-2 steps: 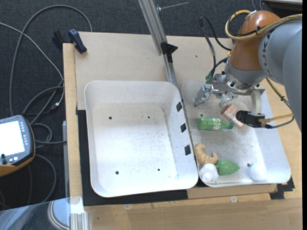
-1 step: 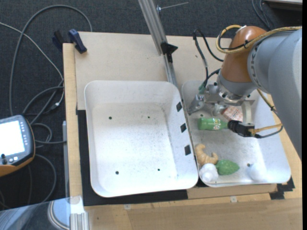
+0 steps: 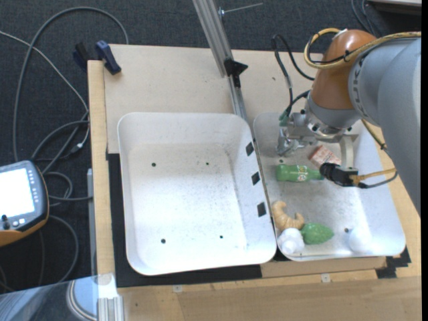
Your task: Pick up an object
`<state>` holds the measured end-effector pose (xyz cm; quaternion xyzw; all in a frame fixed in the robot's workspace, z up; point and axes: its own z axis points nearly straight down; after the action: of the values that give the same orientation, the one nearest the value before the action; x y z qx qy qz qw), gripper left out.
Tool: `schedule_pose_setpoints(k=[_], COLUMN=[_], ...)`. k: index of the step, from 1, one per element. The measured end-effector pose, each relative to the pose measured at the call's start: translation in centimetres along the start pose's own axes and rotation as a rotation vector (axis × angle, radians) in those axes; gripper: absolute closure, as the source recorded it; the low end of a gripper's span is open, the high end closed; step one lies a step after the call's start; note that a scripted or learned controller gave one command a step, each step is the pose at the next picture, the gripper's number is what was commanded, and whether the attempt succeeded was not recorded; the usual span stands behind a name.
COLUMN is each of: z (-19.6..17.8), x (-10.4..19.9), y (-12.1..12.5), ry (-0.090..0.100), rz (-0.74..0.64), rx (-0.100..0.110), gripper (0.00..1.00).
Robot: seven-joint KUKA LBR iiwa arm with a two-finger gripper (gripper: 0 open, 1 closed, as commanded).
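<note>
My gripper (image 3: 287,143) hangs over the far left part of the right bin (image 3: 381,229), just above a green bottle (image 3: 299,173) that lies on its side. A pink and white packet (image 3: 323,155) lies right of the gripper, partly under the wrist. Near the bin's front left corner sit a tan toy (image 3: 286,214), a white round piece (image 3: 291,240) and a green lumpy toy (image 3: 317,233). Nothing is seen held by the gripper.
The left bin (image 3: 134,179) stands beside the right one. A slanted metal rail (image 3: 224,52) runs from the top of the view down between the two bins. A black cable (image 3: 348,177) from the wrist lies over the right bin.
</note>
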<state>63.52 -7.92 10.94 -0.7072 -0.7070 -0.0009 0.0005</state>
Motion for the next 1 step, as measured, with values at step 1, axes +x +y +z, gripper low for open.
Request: schedule_pose_setpoints(k=[1], z=[-4.53], x=[-0.39], y=[-0.2], ry=[-0.003], rz=[0.001], rx=[-0.005], gripper=[1.0])
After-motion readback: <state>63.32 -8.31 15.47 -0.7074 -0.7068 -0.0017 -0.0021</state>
